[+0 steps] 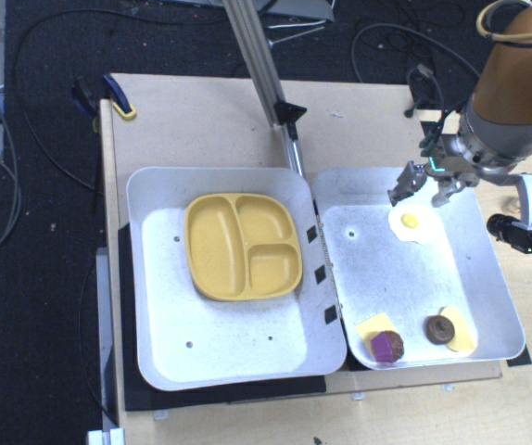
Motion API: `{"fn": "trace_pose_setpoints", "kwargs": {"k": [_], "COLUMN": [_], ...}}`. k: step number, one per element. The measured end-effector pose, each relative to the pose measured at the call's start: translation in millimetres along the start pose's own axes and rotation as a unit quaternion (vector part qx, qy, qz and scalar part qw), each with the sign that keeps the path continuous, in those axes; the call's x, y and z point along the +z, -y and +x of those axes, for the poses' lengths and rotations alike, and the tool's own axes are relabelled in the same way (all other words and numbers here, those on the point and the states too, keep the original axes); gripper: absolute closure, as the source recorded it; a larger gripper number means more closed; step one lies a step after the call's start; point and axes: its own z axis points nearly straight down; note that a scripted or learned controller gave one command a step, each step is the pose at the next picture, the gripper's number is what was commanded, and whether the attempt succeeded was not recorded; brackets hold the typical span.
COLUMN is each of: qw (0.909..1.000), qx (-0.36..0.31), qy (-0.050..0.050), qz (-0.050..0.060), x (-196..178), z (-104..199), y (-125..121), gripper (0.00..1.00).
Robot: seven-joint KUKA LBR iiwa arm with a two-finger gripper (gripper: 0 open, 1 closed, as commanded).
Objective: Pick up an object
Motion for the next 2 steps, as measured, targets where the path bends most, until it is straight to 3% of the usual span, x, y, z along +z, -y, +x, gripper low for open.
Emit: {"fn": "trace_pose_setpoints", "kwargs": {"k": [1,2], "qw": [1.0000,1.0000], "qx": [0.000,0.001], "qy": [0.000,0.000], "qz": [-0.002,0.000], "x": [-1.9,58.7], "z": [0.0,-4.6], "y": [-1.0,5.1], "gripper": [0.00,0.00]}}
